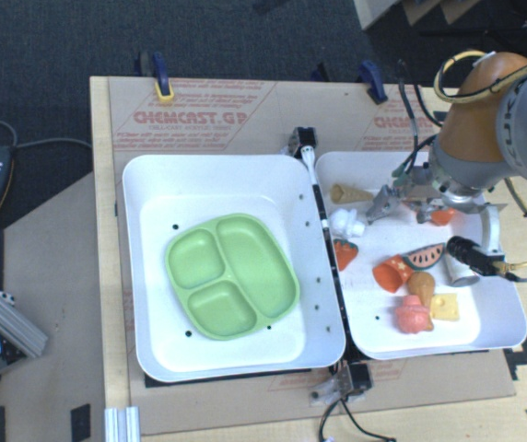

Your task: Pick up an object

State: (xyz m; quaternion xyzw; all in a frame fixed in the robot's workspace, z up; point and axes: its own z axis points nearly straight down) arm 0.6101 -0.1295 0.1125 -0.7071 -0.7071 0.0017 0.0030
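My gripper (380, 206) over right bin's far-left part, finger state unclear; small white rounded toy (344, 222) just left-near of tips.

Two white bins: left bin (144, 247), right bin (494, 325). One green divided plate (231, 274). One arm (485, 127). One watermelon slice (425, 256). One ice-cream cone (351, 192). One yellow block (445, 307). One pink toy (412, 317). Two blue clamps: (161, 72), (370, 79).

Bench (199, 118), two white bins (153, 247) side by side
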